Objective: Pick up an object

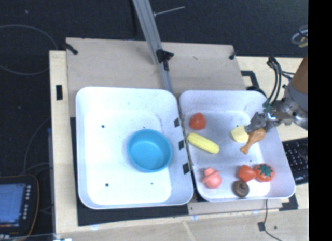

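We counted two bins (88,131): one blue bowl (150,150) at left, seven toy foods at right. Gripper (258,125) fingers pinched the drumstick (252,139).

No legible writing anywhere on the bench

The small screen (14,203) at the near left glows blue, but its contents are too blurred to read. The keyboard (296,158) at the right edge shows keys with no letters that can be made out.
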Available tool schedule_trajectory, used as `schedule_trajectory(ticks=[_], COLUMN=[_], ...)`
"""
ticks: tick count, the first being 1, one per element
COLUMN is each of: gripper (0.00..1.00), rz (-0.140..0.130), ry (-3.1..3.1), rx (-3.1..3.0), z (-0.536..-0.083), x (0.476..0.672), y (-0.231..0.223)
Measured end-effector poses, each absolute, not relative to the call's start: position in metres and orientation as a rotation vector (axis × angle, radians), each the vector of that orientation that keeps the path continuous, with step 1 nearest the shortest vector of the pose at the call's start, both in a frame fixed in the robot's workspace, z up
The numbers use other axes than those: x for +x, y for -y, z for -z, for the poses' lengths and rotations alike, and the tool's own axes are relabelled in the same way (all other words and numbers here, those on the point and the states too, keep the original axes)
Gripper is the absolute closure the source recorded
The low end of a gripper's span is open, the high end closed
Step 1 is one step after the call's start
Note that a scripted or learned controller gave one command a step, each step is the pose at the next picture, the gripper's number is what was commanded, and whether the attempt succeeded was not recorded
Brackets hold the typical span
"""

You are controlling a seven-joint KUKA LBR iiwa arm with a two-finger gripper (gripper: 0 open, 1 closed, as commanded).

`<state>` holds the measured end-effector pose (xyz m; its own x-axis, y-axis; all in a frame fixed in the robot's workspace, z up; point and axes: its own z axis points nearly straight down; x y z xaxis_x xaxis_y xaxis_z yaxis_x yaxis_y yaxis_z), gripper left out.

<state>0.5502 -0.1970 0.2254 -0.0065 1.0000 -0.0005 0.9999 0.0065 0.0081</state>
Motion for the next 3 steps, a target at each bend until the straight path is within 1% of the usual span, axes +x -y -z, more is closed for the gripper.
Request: schedule_trajectory(ticks=[1, 2, 3], gripper=[1.00, 1.00, 1.00], rz=[-0.003, -0.005, -0.002], ry=[-2.235, -2.237, -2.236], rx=[2.214, 2.213, 2.214], z=[-0.225, -0.239, -0.241], x=[0.555, 0.555, 0.558], y=[0.153, 0.098, 0.054])
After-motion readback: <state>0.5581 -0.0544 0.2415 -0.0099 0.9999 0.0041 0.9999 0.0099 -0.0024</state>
